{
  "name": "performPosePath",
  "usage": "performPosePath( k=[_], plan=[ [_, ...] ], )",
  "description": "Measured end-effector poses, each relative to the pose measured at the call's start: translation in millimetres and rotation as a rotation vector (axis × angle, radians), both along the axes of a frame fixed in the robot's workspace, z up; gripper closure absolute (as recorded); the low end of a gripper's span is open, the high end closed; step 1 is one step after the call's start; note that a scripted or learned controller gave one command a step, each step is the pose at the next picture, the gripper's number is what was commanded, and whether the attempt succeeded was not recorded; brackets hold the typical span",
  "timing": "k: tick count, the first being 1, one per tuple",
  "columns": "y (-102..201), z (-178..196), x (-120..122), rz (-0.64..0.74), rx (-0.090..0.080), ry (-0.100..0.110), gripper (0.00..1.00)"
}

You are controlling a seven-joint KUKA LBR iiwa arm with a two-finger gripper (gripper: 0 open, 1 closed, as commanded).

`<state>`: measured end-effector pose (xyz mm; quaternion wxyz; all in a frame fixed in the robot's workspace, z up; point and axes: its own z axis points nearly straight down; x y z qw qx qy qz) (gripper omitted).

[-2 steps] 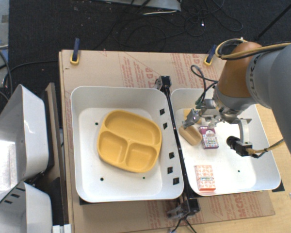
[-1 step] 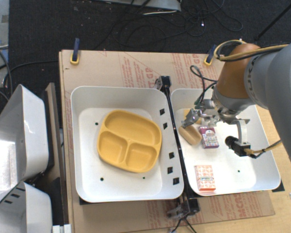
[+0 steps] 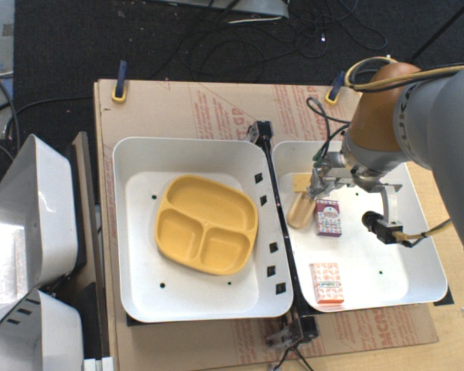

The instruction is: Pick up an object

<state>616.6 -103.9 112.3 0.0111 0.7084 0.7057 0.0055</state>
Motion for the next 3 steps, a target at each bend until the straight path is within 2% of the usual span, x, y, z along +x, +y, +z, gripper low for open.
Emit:
performPosePath(
  k=[1, 2, 3],
  plan=[
    [6, 62, 2, 0.008, 0.007, 0.018, 1.00],
    [6, 116, 3, 0.008, 0.007, 0.017, 1.00],
    [51, 126, -16, 0.012, 0.009, 0.023, 1.00]
  ],
)
